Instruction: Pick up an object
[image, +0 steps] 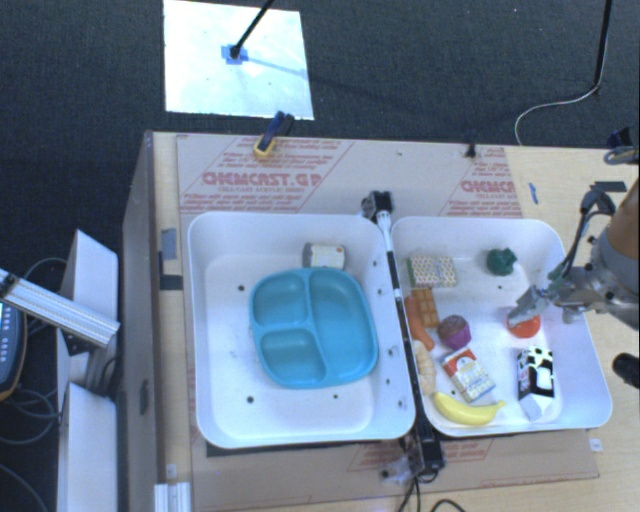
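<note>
At six o'clock in the right bin (575, 255) lies a banana (468, 409), with a red carton (469, 375) just above it, a black-and-white carton (536, 381) at four and a purple ball (454, 329) near centre. Toward three o'clock the gripper (536, 306) hangs over an orange piece (523, 325); how its jaws stand I cannot tell. Farther off sit a green toy (501, 261) at one and, in the left bin (225, 250), a blue tray (312, 327) below a can (324, 256).

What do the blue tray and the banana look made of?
Blue tray: likely molded plastic, smooth with a slight sheen; uniform colour, rounded moulded compartments. Banana: probably a plastic or rubber toy; even, unblemished yellow, though the picture is too small to rule out real fruit.
</note>
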